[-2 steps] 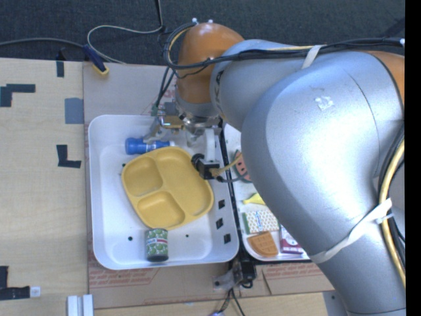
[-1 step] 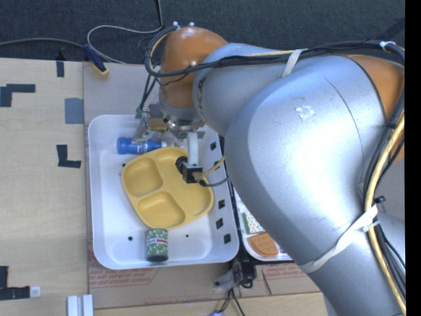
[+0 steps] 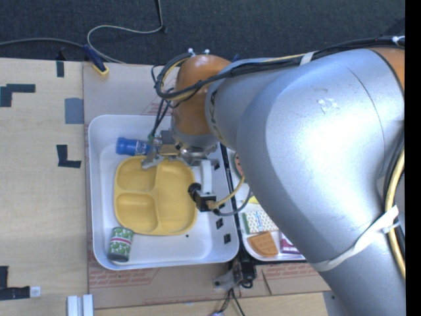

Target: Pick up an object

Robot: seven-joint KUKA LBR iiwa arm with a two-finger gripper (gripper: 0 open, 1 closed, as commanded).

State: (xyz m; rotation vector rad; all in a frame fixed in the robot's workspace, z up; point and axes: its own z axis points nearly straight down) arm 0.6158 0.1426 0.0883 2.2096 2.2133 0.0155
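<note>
A yellow divided plate (image 3: 154,199) lies in the left white bin (image 3: 99,176). A blue bottle-like object (image 3: 130,146) rests at the bin's far left, just beyond the plate. A small green patterned can (image 3: 120,243) lies in the near left corner. My gripper (image 3: 160,153) hangs low over the plate's far rim, right beside the blue object, under the orange band (image 3: 194,94) of the wrist. The wrist body hides the gripper's tip.
The big grey arm (image 3: 316,163) covers most of the right bin, where printed packets (image 3: 263,232) peek out. Black cables (image 3: 214,199) dangle over the plate's right side. Cardboard bench with black tape marks lies to the left (image 3: 39,150).
</note>
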